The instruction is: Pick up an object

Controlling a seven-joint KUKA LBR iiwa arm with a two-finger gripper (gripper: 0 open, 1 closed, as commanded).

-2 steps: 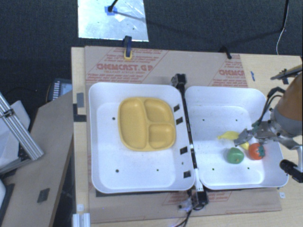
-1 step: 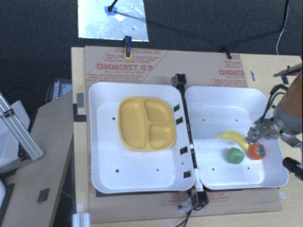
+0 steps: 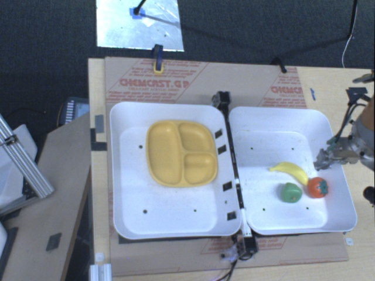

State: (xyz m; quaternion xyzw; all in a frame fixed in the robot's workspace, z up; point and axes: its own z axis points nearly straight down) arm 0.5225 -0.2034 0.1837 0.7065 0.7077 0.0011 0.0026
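Observation:
In the right bin (image 3: 275, 127) lie three toy foods close together: a yellow banana (image 3: 290, 170), a green pepper-like piece (image 3: 290, 192) just below it, and a red-orange tomato (image 3: 317, 187) to their right. My gripper (image 3: 324, 158) hangs at the right rim of that bin, just above and right of the tomato and apart from it. Nothing shows between its tips. The left bin (image 3: 126, 204) holds a yellow divided plate (image 3: 180, 153).
Both bins rest on a cardboard sheet (image 3: 176, 81) on the bench. A black hinge strip (image 3: 229, 168) runs between the bins. A shiny metal plate (image 3: 139, 15) lies on the dark floor at the back. Aluminium framing (image 3: 20, 163) stands at the left.

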